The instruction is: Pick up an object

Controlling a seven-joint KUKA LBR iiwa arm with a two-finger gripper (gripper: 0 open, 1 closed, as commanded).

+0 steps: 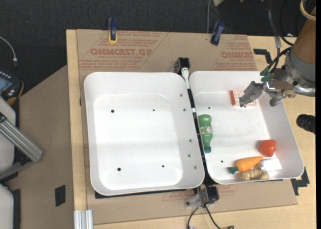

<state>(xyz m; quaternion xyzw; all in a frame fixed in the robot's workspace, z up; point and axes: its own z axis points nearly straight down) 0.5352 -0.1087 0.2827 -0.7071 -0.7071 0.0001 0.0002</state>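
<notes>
Across the surface (150,47), a brown board w/ red print, sit two shallow white bins side by side; the seam between them serves as landmark for everything else. Left bin (100,123), left of the seam, shows bare white floor w/ a few small dark holes. Right bin (286,123) sits right of the seam and carries all the objs. Arm (306,47) enters at the far right, well away from the seam, grey w/ orange band above the wrist. Claw (260,97) hangs over the right bin's upper part, fingers spread apart, nothing between them; its left finger tip sits just over a small red-and-white packet (234,97), contact can't be told. Green bottle (204,132) lies lengthwise right against the seam, approx. mid-length. Orange carrot (249,163) lies near the bin's front edge, well right of the seam; beside it, farther from the seam, a red round obj (268,147). Tan knobbly piece (253,174) lies just in front of the carrot. Two blue clamps (112,27) grip the board's back edge.
</notes>
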